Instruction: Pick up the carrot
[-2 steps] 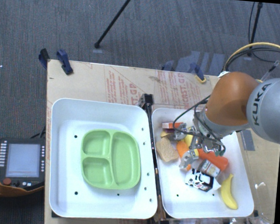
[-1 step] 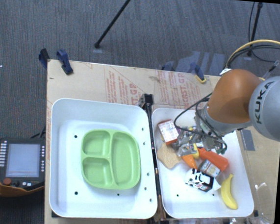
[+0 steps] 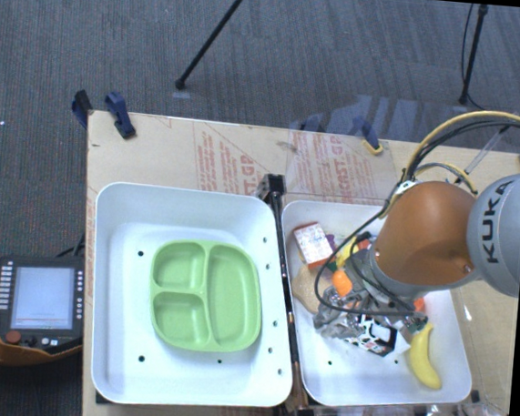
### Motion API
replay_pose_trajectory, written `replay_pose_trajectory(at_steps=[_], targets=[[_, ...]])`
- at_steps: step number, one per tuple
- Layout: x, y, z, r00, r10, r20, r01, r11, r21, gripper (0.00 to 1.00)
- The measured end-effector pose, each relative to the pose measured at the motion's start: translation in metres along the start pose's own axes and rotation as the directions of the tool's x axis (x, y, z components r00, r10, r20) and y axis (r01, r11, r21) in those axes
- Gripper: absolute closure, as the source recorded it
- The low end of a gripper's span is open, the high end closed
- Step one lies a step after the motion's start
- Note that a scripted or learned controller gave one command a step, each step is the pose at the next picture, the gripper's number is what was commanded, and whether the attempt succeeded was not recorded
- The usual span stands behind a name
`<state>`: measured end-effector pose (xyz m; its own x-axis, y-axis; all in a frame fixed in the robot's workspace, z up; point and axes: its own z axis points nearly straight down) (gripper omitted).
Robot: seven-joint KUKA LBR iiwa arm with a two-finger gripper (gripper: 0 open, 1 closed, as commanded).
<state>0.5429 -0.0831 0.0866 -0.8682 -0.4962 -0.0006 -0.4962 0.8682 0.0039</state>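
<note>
The carrot (image 3: 341,282) shows as a small orange piece in the right bin (image 3: 366,391), just under the left edge of the arm's orange wrist band (image 3: 427,232). My gripper (image 3: 352,317) hangs low over the middle of that bin, right beside and slightly in front of the carrot. The wrist hides most of the carrot and the top of the gripper. Whether the carrot is touched by the gripper is not visible.
A red and white box (image 3: 312,241) lies at the right bin's back left. A banana (image 3: 425,356) lies at its front right, next to a black and white item (image 3: 377,338). The left bin (image 3: 120,235) holds a green divided plate (image 3: 206,295).
</note>
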Motion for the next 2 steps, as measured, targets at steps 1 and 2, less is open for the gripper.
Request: replay_pose_trajectory(at_steps=[1, 2], targets=[[-0.0028, 0.0017, -0.0104, 1.000, -0.002, 0.004, 0.002, 1.000, -0.001, 1.00], [-0.0049, 0.0031, -0.0199, 1.000, -0.003, 0.006, 0.003, 1.000, -0.003, 1.00]])
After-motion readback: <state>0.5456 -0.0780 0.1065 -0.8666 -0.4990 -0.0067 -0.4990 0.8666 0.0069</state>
